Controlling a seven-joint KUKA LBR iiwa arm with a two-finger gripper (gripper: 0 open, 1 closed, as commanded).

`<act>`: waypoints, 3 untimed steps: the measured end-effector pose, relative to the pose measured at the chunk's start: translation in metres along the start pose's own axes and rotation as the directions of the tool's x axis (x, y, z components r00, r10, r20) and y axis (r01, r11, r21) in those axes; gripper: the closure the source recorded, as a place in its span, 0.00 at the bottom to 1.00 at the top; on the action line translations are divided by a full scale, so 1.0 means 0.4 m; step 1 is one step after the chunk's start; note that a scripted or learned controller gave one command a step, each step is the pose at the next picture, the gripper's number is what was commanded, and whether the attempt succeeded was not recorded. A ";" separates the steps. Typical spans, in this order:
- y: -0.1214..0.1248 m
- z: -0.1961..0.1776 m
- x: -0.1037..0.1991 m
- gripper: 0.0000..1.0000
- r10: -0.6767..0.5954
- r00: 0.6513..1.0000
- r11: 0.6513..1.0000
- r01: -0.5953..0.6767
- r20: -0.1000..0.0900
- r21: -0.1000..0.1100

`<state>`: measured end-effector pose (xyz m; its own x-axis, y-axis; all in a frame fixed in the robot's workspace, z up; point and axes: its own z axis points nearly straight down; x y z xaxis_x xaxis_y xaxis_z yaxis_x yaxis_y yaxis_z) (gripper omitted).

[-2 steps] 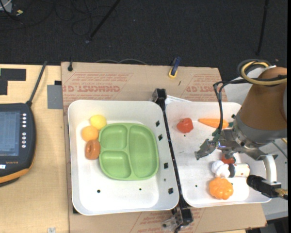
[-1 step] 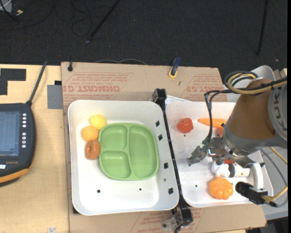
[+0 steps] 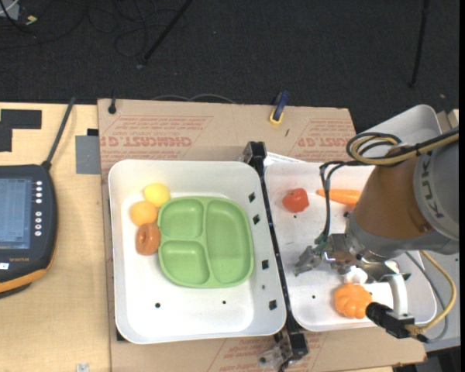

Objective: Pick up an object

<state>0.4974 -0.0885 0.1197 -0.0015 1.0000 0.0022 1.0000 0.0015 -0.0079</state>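
The arm reaches in from the right and hangs low over the right bin (image 3: 302, 316), its grey wrist and orange band hiding much of that bin's floor. The hand (image 3: 325, 259) sits near the bin's middle; dark finger parts jut toward the left at its tip, but whether they are apart or together cannot be told from this angle, and nothing is seen between them.

The nearest candidate looks to be the orange lumpy toy (image 3: 350, 301), lying just beside the hand, toward the bin's near edge and slightly to the right. It is roundish, with no clear long axis, so approach angle should matter little.

The red piece (image 3: 295, 201) lies farther off, toward the far edge and a bit left, also compact.

The carrot (image 3: 339, 196) sits at the far side, its long axis running left-right, thin tip pointing left, its right end hidden behind the arm.

The green tray (image 3: 205, 241) and its neighbours sit well apart in the left bin (image 3: 132, 301).
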 end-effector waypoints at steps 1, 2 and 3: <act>-0.001 0.085 0.005 0.00 0.000 1.000 1.000 0.000 0.000 -0.001; 0.000 0.056 -0.001 1.00 0.009 1.000 1.000 -0.009 0.000 -0.002; 0.000 -0.047 -0.006 1.00 0.004 1.000 1.000 -0.004 0.002 -0.007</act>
<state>0.4974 -0.0908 0.1384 0.0024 1.0000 0.0005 1.0000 -0.0024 -0.0012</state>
